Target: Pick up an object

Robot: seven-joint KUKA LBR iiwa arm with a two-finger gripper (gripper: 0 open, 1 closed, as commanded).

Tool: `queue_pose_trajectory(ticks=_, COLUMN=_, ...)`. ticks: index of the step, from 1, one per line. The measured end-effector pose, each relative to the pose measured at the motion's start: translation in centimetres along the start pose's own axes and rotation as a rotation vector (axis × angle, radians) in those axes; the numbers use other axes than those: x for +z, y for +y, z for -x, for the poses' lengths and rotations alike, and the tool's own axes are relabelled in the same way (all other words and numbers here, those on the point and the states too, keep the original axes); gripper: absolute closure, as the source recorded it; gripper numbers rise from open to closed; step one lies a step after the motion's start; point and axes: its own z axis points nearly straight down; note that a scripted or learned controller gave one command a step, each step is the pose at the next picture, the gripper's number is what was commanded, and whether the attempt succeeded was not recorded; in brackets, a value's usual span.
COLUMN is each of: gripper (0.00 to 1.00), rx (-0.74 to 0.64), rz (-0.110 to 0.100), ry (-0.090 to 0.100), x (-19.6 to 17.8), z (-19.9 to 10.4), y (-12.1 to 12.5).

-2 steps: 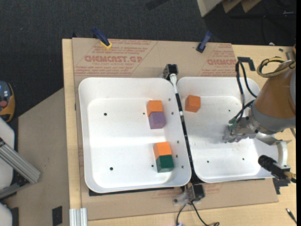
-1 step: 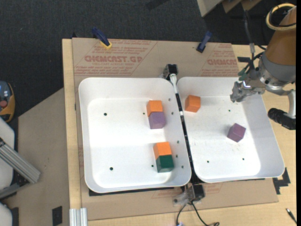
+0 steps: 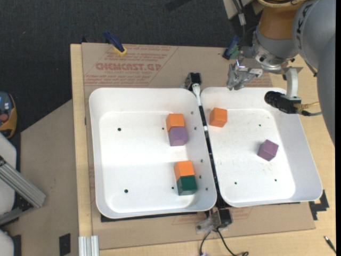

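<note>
Cardboard base (image 3: 133, 63) — red lettering, illegible — beneath both white bins (image 3: 106, 143).

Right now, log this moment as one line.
hand: above right bin's far edge, holding nothing | right bin: orange block, purple block | left bin: four blocks

Grey rounded arm (image 3: 319, 20), orange band, silver metal gripper (image 3: 238, 79), black cables
</note>
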Motion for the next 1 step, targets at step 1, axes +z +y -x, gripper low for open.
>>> queue_pose_trajectory(ticks=1, gripper=1.00, rx=0.004, rz=-0.001, ry=0.001, x=-4.72, z=-6.40, y=0.67)
